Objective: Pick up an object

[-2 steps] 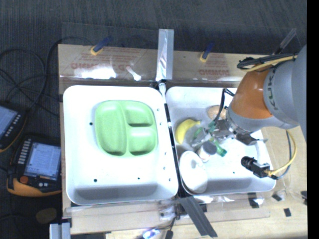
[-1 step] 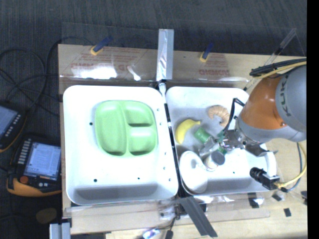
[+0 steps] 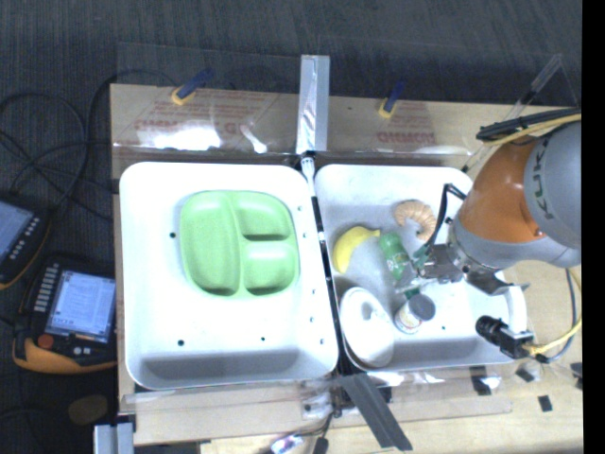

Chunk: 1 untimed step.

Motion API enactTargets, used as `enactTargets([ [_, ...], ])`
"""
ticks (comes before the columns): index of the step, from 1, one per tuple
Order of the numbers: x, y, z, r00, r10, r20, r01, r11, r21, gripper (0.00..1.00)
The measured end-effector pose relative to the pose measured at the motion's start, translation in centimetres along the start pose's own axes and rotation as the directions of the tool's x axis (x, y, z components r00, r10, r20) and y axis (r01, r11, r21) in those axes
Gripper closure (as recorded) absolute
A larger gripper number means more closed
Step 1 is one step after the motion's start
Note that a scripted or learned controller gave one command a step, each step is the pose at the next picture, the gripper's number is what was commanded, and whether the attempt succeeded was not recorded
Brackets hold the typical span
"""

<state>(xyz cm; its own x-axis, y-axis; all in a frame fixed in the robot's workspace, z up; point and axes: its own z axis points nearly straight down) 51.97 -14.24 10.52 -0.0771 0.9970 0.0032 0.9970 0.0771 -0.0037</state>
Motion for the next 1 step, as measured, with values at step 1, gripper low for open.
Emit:
enactTargets([
  [1,9.35,3.59,-10.09,0.995,0.104,0.003,-0.104,0.995,-0.001,1.00],
])
